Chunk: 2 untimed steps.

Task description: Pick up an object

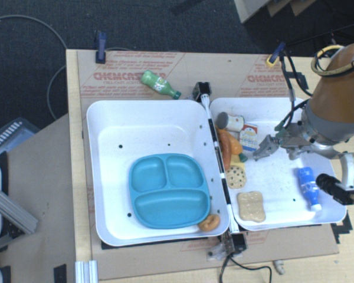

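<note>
my gripper (261,152) low in the right bin (283,214), near the carrot (228,144) and small carton (248,136) | cookie (236,176), toast (251,206), blue bottle (307,187) also there | left bin (112,175): blue divided plate (168,190), doughnut (210,221) | green bottle (159,84) on bench

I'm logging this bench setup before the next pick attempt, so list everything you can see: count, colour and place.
divided plate: 1, blue, in the left bin
doughnut-like toy: 1, brown, left bin's near right corner, beside the plate
green bottle: 1, green, lying on the bench behind the left bin
carrot: 1, orange, right bin's left side
can: 1, grey and white, right bin's far left
small carton: 1, white with blue, beside the can
cookie: 1, tan with dark spots, right bin
bread slice: 1, tan, right bin's near edge
blue bottle: 1, blue, right bin's right side
bins: 2, white, side by side
arm: 1, grey with orange band, from the right
hand: 1, dark grey, over the right bin near the carrot
</note>
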{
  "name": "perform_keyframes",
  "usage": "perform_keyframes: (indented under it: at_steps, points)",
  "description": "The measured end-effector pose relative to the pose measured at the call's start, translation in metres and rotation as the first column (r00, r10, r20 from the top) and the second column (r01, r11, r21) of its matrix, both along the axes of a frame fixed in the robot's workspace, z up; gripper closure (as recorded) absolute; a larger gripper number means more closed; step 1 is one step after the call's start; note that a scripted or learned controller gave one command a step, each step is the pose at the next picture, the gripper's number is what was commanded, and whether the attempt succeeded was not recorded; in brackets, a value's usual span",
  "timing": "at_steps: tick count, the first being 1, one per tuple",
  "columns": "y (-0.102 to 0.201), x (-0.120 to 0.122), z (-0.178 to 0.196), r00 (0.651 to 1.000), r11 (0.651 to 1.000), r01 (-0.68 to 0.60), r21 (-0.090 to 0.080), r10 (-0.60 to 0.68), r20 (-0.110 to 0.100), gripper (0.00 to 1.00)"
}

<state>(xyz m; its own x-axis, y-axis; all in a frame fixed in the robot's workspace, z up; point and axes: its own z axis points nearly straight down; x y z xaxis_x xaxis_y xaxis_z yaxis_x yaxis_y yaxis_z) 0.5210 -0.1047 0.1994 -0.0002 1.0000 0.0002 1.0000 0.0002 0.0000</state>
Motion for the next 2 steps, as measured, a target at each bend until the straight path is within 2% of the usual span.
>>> perform_keyframes:
  at_steps: [1,2]
  points:
    - [0.031,0.058,-0.015,1.0,1.0,-0.001,0.0,0.001,0.002,0.0]
    - [0.051,0.064,-0.015,1.0,1.0,-0.001,0.0,0.001,0.002,0.0]
